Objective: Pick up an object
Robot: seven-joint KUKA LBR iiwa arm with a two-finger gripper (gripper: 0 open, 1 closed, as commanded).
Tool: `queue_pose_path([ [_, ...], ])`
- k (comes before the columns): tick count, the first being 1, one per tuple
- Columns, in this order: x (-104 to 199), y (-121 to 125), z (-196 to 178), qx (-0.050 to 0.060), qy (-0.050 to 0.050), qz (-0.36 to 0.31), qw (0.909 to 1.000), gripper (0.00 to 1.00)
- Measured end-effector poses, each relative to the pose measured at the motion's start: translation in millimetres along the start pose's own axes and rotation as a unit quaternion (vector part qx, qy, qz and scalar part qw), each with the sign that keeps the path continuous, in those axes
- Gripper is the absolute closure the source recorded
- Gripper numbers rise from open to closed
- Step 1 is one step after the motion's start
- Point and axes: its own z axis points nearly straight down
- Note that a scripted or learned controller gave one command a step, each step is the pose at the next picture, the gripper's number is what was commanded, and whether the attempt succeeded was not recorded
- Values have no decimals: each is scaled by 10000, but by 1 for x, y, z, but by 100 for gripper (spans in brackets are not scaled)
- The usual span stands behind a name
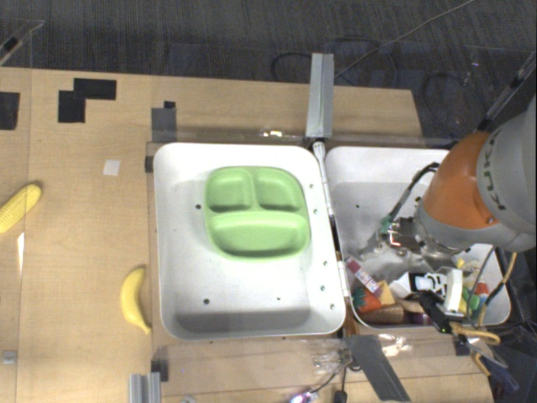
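While the arm (pixel 491 187) reaches down into the right bin (pixel 369 175), the step in hand looks like the approach to a grasp: the gripper (pixel 403 254) sits low over the clutter of small objects (pixel 382 292) piled at that bin's near edge. Whether it is open, closed or gripping anything cannot be told; wrist and cabling cover it. Candidate objects lie just beside and under it, none visibly lifted. Next move, by my judgement, calls for closing on a single piece, then a straight lift clear of the bin wall.

Materials: bins are smooth white plastic, shallow, with rounded corners. Left bin (pixel 176 225) carries a matt green divided tray (pixel 252 212) with three compartments. Clutter is mixed in colour, with red, orange and dark pieces, and looks small and irregular. On the wooden bench (pixel 75 250), a yellow banana (pixel 134 299) and a corn cob (pixel 18 208).
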Motion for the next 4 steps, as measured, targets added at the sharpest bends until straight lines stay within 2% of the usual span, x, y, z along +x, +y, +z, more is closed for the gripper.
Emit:
queue_pose_path([
  [1, 18, 75, 2, -7, -5, -1268, 9919, 0],
  [2, 23, 145, 5, 15, 0, -1132, 9936, 0],
  [3, -40, 156, 5, 26, -7, -988, 9951, 0],
  [4, 36, 154, 5, 28, 8, -636, 9980, 0],
])
